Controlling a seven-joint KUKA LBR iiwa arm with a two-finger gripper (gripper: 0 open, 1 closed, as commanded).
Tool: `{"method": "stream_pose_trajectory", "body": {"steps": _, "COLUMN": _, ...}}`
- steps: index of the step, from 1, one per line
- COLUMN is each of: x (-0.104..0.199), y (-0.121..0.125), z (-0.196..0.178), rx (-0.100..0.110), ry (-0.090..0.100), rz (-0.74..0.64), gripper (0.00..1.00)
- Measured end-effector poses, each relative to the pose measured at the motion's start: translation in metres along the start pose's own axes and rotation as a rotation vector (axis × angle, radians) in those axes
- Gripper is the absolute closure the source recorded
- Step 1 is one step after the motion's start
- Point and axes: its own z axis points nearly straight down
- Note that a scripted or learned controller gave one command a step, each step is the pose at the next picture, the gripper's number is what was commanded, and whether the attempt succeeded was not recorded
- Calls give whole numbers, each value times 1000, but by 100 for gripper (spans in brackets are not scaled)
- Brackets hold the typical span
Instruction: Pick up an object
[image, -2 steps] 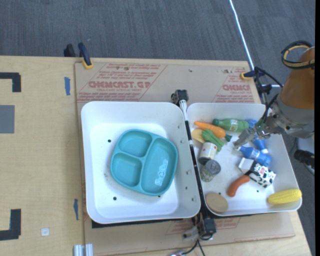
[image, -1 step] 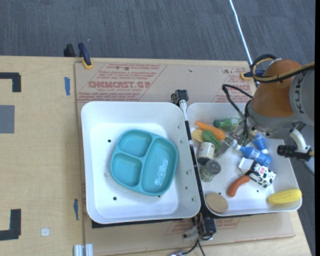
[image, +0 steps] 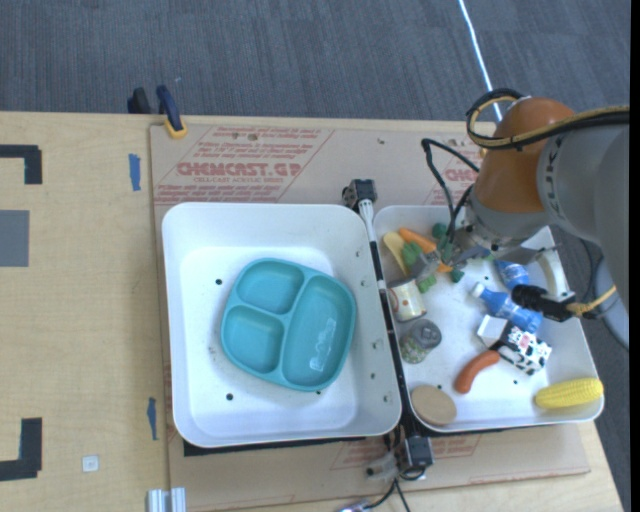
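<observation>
My gripper (image: 453, 246) hangs over the back left part of the right bin (image: 497, 400), under the orange-banded wrist. It is low among small toys: an orange carrot (image: 414, 240) just to its left and green pieces (image: 430, 281) just in front. I see nothing lifted clear of the bin. More toys lie in this bin: a blue bottle (image: 508, 303), a red-orange sausage (image: 476, 370), a yellow corn cob (image: 568, 394), a black-and-white block (image: 527, 350), a cream cup (image: 407, 298), a grey round piece (image: 422, 337) and a wooden disc (image: 434, 404).
The left bin (image: 200, 260) holds a teal divided plate (image: 290, 322). A black clamp (image: 359, 192) sits at the back between the bins, and cables loop around the wrist. Both bins rest on a cardboard sheet (image: 240, 160) on the wooden bench.
</observation>
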Motion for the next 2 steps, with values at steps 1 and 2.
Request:
{"method": "stream_pose_trajectory", "body": {"steps": 1, "x": -1, "y": 0, "z": -12, "rx": -2, "ry": -4, "rz": -3, "gripper": 100}}
{"method": "stream_pose_trajectory", "body": {"steps": 2, "x": -2, "y": 0, "z": -12, "rx": -3, "ry": -5, "rz": -3, "gripper": 0}}
